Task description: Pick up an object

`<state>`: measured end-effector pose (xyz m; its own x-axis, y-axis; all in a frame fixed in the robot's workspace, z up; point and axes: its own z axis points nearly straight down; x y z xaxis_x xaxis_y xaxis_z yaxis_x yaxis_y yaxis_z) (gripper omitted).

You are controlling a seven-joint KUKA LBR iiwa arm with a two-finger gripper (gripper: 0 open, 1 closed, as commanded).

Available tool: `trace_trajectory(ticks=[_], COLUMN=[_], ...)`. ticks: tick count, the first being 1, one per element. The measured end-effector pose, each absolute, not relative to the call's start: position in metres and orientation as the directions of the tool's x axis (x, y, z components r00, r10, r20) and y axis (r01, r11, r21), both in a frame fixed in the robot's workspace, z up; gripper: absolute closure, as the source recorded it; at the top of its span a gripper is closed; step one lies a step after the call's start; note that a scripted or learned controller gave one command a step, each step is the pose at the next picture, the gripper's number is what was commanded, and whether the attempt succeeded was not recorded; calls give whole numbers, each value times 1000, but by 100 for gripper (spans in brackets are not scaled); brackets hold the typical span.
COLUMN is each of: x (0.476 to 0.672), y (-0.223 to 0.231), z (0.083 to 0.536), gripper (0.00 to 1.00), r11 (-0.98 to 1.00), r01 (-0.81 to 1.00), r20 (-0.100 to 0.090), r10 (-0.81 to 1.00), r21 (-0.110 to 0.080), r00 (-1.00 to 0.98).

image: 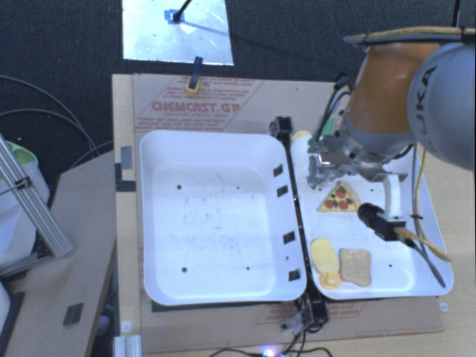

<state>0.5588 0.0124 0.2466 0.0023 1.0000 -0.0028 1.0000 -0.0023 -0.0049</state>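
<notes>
Two bins side by side on the bench, the arm over the right one.

The left bin (216, 214) and the right bin (401, 277) touch along their shared edge, both resting on a cardboard sheet (201, 103). In the right bin, a toy pizza slice (340, 198) lies near the middle, with the gripper (321, 171) just behind and to its left. A toy bread slice (355, 266) lies at the near end, a toy potato chip (323, 255) touching its left side. The arm (401, 88) reaches in from the right, covering the bin's far end.
</notes>
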Motion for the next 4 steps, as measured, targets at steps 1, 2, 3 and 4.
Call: trace_trajectory(ticks=[1,2,3,4], x=[557,486,572,673], y=[15,-45,-8,51], z=[254,196,184,217], gripper=[0,0,0,0], r11=[1,-7,8,11], r01=[1000,1000,1000,1000], r20=[0,-1,0,2], r10=[1000,1000,1000,1000], r21=[1,-8,8,15], r00=[-1,7,-8,-11])
